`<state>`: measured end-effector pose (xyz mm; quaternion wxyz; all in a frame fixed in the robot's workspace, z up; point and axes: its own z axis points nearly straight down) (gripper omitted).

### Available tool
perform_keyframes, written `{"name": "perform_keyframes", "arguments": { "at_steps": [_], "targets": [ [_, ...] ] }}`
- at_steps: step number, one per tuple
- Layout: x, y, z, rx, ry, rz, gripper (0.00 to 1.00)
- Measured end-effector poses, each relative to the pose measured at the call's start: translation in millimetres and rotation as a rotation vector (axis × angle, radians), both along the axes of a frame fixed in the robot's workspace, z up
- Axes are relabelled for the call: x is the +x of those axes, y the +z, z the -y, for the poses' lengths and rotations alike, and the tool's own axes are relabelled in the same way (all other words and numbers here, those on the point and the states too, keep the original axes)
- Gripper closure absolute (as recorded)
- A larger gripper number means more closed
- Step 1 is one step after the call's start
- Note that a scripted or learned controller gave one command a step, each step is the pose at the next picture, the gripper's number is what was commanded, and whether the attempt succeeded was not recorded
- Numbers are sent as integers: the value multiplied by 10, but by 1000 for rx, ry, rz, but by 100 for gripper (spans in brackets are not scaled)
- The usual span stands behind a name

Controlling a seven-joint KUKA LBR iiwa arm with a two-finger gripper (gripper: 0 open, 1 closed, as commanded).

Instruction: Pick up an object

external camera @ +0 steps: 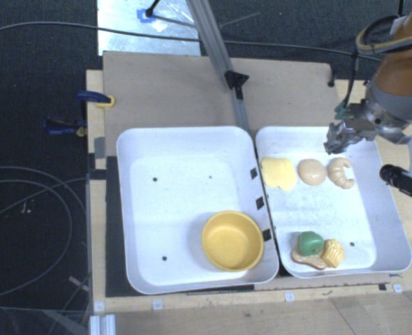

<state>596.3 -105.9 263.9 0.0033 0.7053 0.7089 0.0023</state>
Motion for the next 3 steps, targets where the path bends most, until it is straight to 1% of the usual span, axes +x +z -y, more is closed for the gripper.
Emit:
{"name": "perform_keyframes", "arguments": {
  "at_steps": [1, 2, 3],
  "targets": [
    [4, -136, -580, 3, 5, -6, 100],
    [-25, -232, -1119, 3, 5, -7, 100],
    [55, -163, -1690, 3, 5, -5, 100]
  ]
}}
